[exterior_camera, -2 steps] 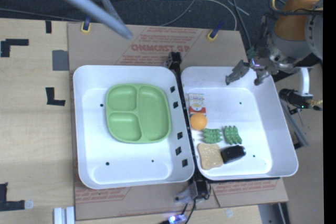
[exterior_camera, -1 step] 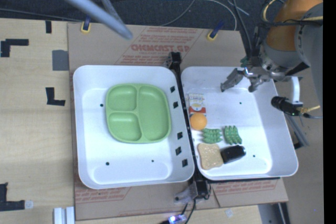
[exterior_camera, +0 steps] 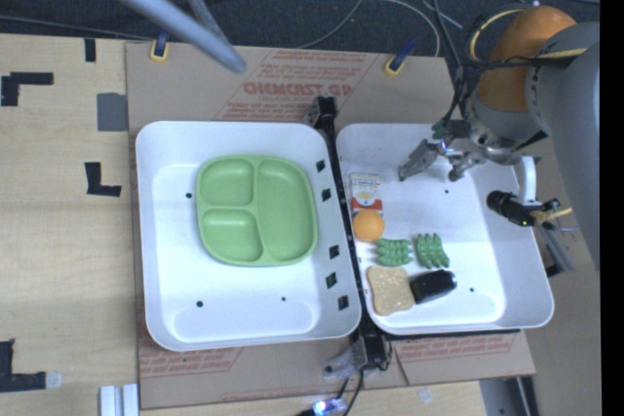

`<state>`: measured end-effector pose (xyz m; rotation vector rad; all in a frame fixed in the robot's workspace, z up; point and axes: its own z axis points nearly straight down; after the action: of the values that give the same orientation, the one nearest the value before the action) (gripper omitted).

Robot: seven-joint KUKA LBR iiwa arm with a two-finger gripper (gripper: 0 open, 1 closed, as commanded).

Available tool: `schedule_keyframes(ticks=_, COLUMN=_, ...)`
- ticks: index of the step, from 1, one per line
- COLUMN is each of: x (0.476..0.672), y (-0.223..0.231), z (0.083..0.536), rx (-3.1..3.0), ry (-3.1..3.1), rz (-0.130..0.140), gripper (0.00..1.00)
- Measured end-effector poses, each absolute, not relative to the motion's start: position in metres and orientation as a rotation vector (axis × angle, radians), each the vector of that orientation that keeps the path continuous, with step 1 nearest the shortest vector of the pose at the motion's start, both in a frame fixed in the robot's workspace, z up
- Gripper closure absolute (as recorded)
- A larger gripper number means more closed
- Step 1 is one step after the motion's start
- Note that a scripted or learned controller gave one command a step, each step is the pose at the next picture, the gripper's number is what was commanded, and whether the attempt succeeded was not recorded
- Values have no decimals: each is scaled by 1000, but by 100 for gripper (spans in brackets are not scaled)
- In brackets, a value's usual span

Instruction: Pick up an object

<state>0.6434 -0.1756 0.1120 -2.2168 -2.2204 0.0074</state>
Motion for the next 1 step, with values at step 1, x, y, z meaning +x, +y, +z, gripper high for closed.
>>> schedule_keyframes(ticks=1, x=644, y=-175, z=85, rx=-2220, ry=-2226, rz=2, gripper=0)
